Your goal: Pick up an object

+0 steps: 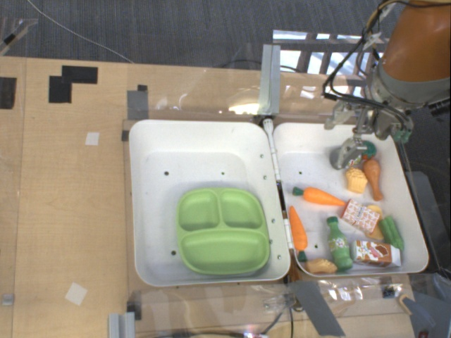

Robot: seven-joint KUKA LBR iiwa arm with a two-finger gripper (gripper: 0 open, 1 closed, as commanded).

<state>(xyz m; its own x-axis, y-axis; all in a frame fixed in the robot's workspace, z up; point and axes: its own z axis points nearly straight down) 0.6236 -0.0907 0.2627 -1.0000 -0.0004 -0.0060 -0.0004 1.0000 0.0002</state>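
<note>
The arm (416, 41) enters from 2 o'clock. Its grey body and broad orange band stand above the far corner of the right bin (310, 143), and the wrist points steeply down. The gripper (356, 146) is low in that bin, at about 1 o'clock from the bin's middle. I cannot tell from this view how far open it is or whether it has hold of anything. A rounded grey shape and a bit of green sit right under it, too blurred to identify.

Both bins are shallow, smooth white plastic with rounded corners, and they stand side by side on the pale wood-grain counter (63, 210).

The toys that could be picked lie in the right bin:
- At 6 o'clock from the gripper, just beside it, are a yellow chunk (357, 180) and a darker carrot (373, 178) with its tip pointing down.
- A bright carrot (320, 196) with a green top lies near the bin's middle.
- A third carrot (298, 229) lies along the 9 o'clock wall.
- Toward 5 o'clock are a red-and-white packet (361, 217), a green bottle (338, 243), a cucumber (392, 232) and a carton (373, 253).
- A tan bun (320, 265) lies at 6 o'clock.

The left bin (162, 153) holds a matte lime-green plate (222, 229) with three compartments, toward 5 o'clock.
</note>
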